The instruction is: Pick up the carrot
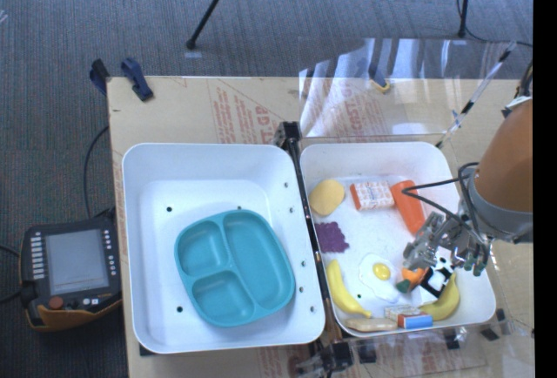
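A long orange piece that I take for the carrot (408,205) lies in the right bin (444,160), slanting from its middle toward the right wall, beside a red and white packet (372,194). My gripper (432,263) hangs low over the bin's front right part, just below the carrot's near end and apart from it. A small orange and green item (411,280) sits right under the gripper's left side. Whether it is touched is unclear. A black and white object (441,278) lies under the gripper too.
The right bin also holds a yellow round piece (327,196), a purple piece (331,237), a fried egg (379,269), two bananas (345,291) (446,303) and a small box (412,320). The left bin (157,176) holds a teal divided plate (233,266).
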You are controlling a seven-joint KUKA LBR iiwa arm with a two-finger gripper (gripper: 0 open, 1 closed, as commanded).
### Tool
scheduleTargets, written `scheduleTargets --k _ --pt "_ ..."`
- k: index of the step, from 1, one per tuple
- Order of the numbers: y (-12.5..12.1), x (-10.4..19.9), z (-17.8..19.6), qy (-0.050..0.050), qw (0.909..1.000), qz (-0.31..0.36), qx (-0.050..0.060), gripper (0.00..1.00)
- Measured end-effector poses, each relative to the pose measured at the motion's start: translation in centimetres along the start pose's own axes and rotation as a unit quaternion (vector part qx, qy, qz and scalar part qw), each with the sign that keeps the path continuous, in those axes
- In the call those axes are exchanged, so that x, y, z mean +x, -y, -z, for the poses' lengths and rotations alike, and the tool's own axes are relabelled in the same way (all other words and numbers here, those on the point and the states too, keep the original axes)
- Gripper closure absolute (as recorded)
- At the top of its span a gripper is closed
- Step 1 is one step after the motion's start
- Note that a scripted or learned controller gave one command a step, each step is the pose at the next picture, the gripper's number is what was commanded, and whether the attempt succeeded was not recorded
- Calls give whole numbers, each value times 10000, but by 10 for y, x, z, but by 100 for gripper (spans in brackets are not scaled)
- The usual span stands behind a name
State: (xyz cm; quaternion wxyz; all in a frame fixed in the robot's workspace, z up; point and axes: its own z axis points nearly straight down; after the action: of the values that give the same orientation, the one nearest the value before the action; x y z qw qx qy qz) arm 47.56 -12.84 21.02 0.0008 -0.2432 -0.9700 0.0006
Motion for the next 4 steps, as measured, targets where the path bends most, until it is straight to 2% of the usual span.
scheduleTargets --k 1,2,3,4 --pt "-2 0 0 -3 10000 14 -10 0" --pt "8 -52 -111 -47 9959 -908 4 0" --pt "-2 2 -125 -26 9920 -1263 -5 0" --pt "-3 -1 -113 9 9921 -1253 -18 100"
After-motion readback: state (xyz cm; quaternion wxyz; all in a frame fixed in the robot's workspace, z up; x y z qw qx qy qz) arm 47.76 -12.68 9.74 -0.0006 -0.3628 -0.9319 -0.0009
